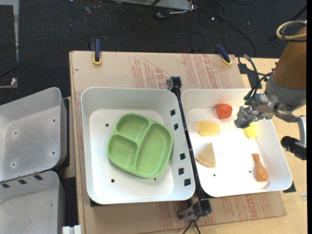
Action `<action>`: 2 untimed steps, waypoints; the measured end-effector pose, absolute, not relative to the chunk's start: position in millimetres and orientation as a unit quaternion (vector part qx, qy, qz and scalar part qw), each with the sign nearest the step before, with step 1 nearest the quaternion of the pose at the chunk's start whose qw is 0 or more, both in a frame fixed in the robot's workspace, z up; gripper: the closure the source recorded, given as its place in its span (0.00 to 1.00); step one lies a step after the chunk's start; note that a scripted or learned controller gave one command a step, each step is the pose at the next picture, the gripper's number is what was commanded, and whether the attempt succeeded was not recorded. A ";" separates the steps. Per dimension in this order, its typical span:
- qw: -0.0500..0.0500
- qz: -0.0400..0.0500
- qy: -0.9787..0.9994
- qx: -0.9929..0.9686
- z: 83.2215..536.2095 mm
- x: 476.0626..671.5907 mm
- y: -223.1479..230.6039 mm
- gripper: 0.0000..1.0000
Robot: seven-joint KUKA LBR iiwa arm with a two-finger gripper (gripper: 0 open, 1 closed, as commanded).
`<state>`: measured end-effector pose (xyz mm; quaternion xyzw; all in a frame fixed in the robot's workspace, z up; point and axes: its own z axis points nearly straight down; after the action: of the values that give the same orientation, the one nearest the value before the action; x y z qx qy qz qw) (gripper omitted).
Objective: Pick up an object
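The jaws (pixel 247 118) hang low over the right bin (pixel 229 189), just above a small yellow piece (pixel 250 131) by its right wall; whether they are open or closed cannot be told. A red tomato (pixel 224 111), yellow slice (pixel 208 128), tan wedge (pixel 206 156) and orange drumstick (pixel 260 168) lie nearby. The green plate (pixel 140 145) fills the left bin (pixel 92 130).

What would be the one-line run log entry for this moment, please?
stage: approach | gripper: low in right bin, beside small yellow piece | grasp: none seen | left bin: green divided plate
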<state>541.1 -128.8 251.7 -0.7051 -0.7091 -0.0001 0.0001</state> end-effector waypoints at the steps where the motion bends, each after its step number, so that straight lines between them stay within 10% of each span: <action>1: 0.001 0.000 -0.710 -0.705 250.1 545.6 -84.0 1.00; 2: 0.000 -0.001 -0.710 -0.704 256.7 556.1 -33.2 1.00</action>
<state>556.1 -33.2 256.7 -0.7043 -0.7099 -0.0008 -0.0003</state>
